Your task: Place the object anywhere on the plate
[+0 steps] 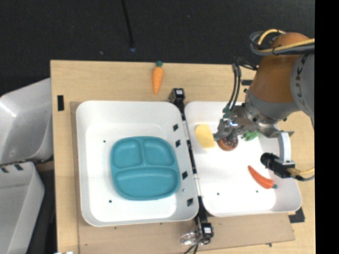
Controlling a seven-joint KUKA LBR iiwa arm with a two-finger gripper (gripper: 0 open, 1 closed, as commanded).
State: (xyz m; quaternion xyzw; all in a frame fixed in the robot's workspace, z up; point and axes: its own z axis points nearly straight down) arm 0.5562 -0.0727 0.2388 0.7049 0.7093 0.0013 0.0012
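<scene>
one yellow object (204,136) | long axis near vertical in view | end effector (229,136) grip unclear | plate (144,168) left bin

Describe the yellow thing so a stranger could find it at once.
Look in the right bin of the two white bins. Near its left wall, toward the back, lies a pale yellow lump, just left of the gripper. It is the only yellow thing there; the red pepper lies nearer the front right.

A pale wooden worktop (63,194) is carrying two shallow white plastic bins side by side, the left bin (90,194) and the right bin (233,202) touching along their inner edges. A small orange toy carrot (157,78) is lying directly on the wood behind them.
</scene>
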